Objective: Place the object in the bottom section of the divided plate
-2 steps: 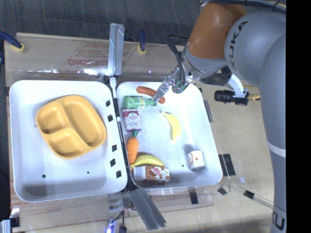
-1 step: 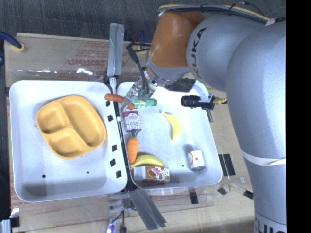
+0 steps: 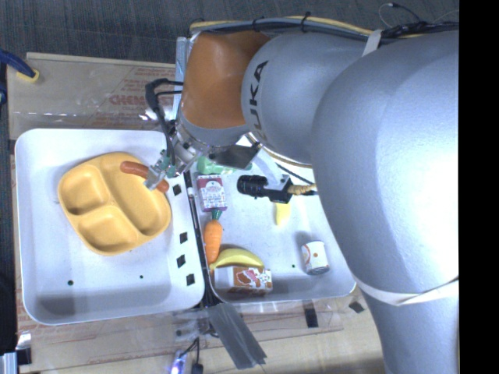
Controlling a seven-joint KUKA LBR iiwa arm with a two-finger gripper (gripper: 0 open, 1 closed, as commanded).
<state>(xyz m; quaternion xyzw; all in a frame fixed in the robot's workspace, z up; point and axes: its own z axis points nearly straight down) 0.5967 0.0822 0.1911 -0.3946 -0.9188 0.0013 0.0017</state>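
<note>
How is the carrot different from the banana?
The carrot is orange with a little green top; the banana is yellow. The carrot is straight and lies pointing up and down the view, while the banana is curved and lies across it. The carrot tapers to a point; the banana stays thick along its bend. Both lie in the right bin, close together near its left wall.

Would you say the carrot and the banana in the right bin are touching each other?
Touching. The camera view shows the carrot's pointed lower end meeting the banana's upper curve, with no white bin floor between them.
</note>
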